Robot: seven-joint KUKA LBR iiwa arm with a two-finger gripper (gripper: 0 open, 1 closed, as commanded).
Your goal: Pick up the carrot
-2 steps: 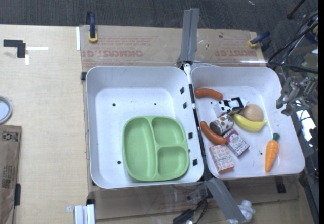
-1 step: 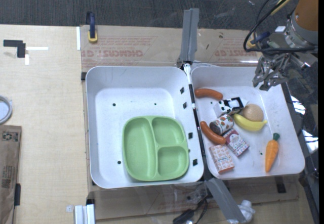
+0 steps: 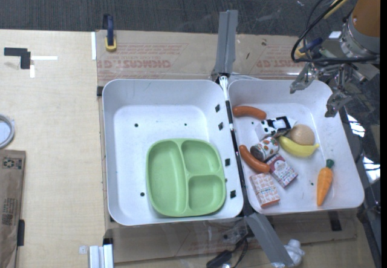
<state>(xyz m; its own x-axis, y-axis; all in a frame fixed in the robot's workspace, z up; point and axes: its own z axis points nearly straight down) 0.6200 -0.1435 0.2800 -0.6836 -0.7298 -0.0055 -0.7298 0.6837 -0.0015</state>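
Now you see the carrot lying in the right bin, near its right wall, with the green top pointing away from you. The gripper hovers above the far right corner of this bin, well apart from the carrot; its jaws stand spread and grip nothing. Left of the carrot lie a banana, an onion, two sausages and two small cartons, whose print is too small to read. The left bin holds a green divided plate. Behind the bins, on the desk, red mirrored tape letters are not clearly readable.
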